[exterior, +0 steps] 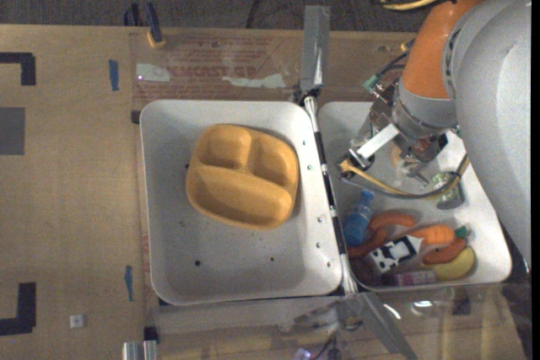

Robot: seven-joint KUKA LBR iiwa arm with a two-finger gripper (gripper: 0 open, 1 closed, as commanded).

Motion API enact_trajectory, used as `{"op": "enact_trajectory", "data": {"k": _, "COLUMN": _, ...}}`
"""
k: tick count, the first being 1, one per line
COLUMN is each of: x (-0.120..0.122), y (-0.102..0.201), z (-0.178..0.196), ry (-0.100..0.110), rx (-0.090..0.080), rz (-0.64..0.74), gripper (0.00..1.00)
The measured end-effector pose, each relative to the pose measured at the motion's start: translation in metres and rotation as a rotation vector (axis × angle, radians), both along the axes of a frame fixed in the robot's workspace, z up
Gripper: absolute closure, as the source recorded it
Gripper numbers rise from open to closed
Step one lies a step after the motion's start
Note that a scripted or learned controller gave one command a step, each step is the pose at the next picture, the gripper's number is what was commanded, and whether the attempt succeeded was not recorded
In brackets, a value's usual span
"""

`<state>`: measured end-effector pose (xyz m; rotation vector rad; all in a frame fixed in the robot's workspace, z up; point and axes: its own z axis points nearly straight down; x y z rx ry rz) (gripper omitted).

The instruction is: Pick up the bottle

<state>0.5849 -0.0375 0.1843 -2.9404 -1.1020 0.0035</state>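
Camera view, left bin: the shallow white plastic bin on the left [160, 181] holds one thing, a yellow-orange moulded plastic tray with three compartments [243, 175]. It lies a little above the middle of the bin floor, slightly turned, its two smaller compartments toward the top and the long one toward the bottom. It touches none of the walls.

Camera view, right bin: the shallow white plastic bin on the right [337, 124] sits just beside the left one, their rims meeting along a grey strip. Its contents are crowded into the lower part.

Bottle: the small clear blue plastic bottle with a blue cap [358, 220] lies against the right bin's left wall, low in the bin, cap toward the top. Its lower end touches the heap of toys.

Other contents: an orange carrot-shaped toy with a green tip [439, 235], a yellow banana-shaped toy [454, 265] below it near the lower right corner, a small black-and-white patterned box [393, 255] between the bottle and the carrot, and a reddish-orange curved piece [386, 223] just right of the bottle.

My arm: grey with the orange band, I reach in from the right and hang over the upper half of the right bin.

My gripper [415, 163]: it is above the bin floor, up and to the right of the bottle, apart from it. Cables and the wrist crowd it, so I cannot tell how it is set, and nothing is seen in it.
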Motion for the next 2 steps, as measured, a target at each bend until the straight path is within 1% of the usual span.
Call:
{"op": "enact_trajectory", "data": {"k": 1, "x": -0.014, "y": 0.087, "z": 0.006, "ry": 0.001, "rx": 0.001, "rz": 0.161, "gripper": 0.0}}
{"op": "enact_trajectory", "data": {"k": 2, "x": -0.035, "y": 0.124, "z": -0.055, "ry": -0.047, "rx": -0.007, "rz": 0.159, "gripper": 0.0}}
